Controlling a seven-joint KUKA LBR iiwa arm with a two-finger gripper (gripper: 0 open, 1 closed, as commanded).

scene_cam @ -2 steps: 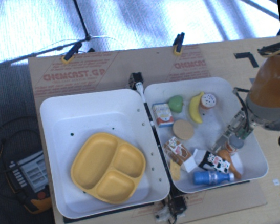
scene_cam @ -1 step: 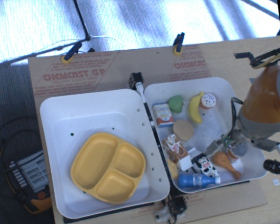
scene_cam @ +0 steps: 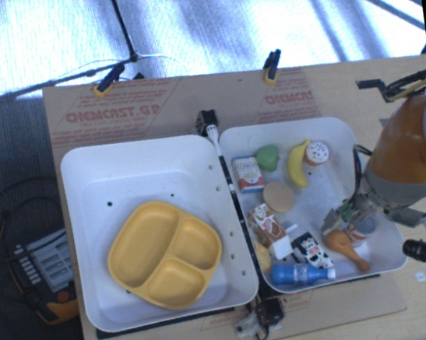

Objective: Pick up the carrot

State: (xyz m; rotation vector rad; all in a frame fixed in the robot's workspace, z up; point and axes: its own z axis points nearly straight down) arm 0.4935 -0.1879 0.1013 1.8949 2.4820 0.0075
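The carrot, an orange tapered piece, lies near the front right corner of the right bin, slanting toward that corner. My gripper hangs low over the bin just behind the carrot's thick end, close above it. The grey arm with its orange band reaches in from the right and covers the bin's right wall. Nothing is seen held.
In the right bin are a blue bottle, a cow-patterned item, a snack packet, a tan disc, a banana, a small jar, a green item and a carton. A yellow divided plate lies in the left bin.
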